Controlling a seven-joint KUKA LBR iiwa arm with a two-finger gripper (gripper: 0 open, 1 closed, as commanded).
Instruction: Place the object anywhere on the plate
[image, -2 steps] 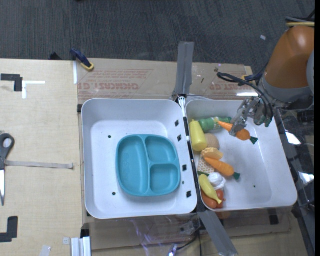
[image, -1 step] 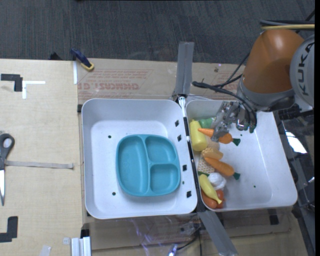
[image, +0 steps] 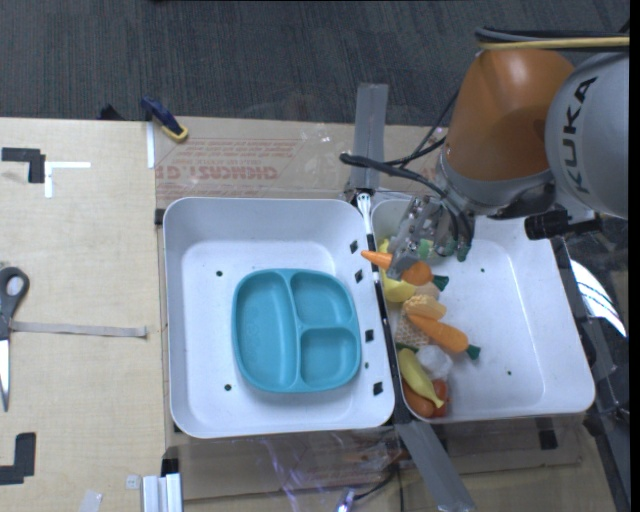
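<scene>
- Toward the table's right side, the grey arm (image: 560, 110) with its orange band reaches into the right shallow white bin (image: 520, 330), near that bin's upper left corner.
- Its metal pincer (image: 420, 245) hangs low over the top of a pile of plastic toy food; whether it is wide, narrow or gripping anything cannot be told from this angle.
- Just beside the pincer lies a small orange toy carrot (image: 378, 258), resting across the rim between the two bins.
- Below it, along the right bin's left wall, sit a larger orange carrot with a green tip (image: 442, 331), a yellow banana (image: 413, 373) and a red piece (image: 422, 403).
- At the middle of the left white bin (image: 200, 300) sits the turquoise three-compartment plastic plate (image: 296, 330), with nothing on it.
- At the table's left edge lie grey-handled scissors (image: 8, 300).
</scene>
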